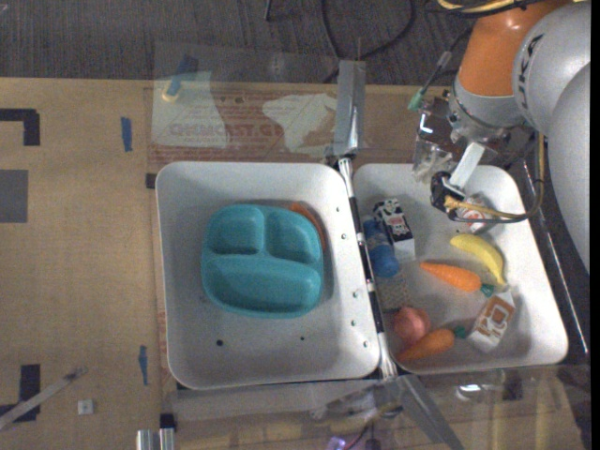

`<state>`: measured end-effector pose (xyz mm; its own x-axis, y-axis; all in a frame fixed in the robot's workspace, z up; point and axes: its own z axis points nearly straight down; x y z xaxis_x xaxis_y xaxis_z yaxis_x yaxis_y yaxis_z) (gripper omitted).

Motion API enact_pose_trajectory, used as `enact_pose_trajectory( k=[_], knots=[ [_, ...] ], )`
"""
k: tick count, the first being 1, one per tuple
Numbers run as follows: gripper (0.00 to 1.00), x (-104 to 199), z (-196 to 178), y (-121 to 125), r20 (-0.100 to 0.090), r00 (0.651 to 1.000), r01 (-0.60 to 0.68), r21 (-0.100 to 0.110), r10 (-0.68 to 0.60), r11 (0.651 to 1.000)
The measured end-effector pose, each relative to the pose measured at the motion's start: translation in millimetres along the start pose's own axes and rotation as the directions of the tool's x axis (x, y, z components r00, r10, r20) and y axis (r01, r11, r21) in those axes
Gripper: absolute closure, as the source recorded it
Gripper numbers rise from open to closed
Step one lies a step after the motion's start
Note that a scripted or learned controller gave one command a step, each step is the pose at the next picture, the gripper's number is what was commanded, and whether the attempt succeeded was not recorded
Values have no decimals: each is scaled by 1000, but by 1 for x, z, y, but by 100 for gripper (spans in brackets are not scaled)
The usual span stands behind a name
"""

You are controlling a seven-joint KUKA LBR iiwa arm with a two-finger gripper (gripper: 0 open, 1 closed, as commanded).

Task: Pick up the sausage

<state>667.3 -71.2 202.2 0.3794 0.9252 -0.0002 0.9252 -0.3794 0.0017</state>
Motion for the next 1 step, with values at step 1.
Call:
enact_pose_trajectory(
  k=[1],
  knots=[
    [100, 8, 18, -32, 0, 999, 43, 5, -43, 999]
  ],
)
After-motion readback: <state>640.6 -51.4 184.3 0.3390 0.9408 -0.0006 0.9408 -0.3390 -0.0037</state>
